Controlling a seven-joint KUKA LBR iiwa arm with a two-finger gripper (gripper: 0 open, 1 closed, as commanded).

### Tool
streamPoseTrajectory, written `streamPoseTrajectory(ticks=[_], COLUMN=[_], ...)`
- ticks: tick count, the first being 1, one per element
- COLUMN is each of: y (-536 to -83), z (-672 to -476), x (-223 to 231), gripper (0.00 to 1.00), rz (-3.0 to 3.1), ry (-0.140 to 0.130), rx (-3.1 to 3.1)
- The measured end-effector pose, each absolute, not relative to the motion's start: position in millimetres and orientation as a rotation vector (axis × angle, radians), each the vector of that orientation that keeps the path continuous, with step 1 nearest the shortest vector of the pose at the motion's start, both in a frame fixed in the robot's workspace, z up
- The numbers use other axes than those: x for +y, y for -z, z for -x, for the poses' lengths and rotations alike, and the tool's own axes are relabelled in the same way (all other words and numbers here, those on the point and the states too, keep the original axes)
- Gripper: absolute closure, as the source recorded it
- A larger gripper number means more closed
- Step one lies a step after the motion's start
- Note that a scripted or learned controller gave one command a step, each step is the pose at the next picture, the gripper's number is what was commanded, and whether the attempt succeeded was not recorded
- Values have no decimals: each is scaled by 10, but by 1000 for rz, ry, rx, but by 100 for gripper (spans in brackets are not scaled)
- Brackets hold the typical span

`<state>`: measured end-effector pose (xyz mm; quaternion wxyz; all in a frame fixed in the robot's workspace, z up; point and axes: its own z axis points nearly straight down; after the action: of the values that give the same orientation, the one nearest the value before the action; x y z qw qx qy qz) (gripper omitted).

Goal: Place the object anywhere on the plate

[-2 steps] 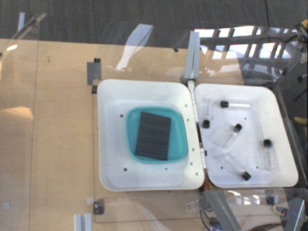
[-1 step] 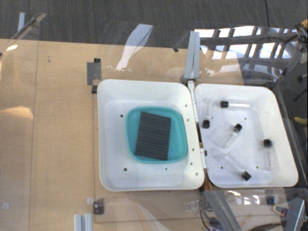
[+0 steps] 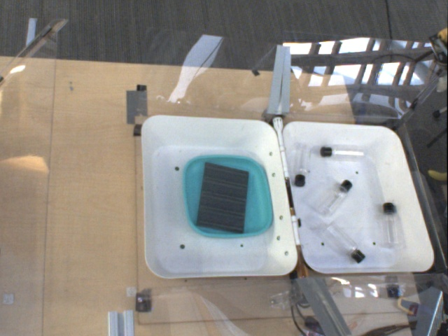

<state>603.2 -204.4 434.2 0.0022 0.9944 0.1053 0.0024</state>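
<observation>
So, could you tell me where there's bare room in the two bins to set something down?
Left bin: bare floor rings the teal plate, widest along the near edge. The dark ridged block covers most of the plate. Right bin: crowded with scattered clear vials.

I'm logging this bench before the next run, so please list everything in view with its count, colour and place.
Bins: two, white, side by side on the bench.
Plate: one, teal, middle of the left bin.
Block: one, dark grey and ribbed, lying flat on the plate.
Vials: about five, clear with black caps, scattered in the right bin; exact count is hard to tell because the glass blends into the white.
Bench: one, light wood, under both bins.
Brackets: several, grey metal, by the bin edges.
Frame: one, metal, at upper right behind the right bin.
</observation>
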Motion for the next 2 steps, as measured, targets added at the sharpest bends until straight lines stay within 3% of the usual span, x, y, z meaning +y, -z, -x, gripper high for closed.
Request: streamPoseTrajectory(ticks=[2], y=[-4342], z=[-6032], x=[-2044], gripper=[0], rz=[-3120], ry=[-8], rx=[330])
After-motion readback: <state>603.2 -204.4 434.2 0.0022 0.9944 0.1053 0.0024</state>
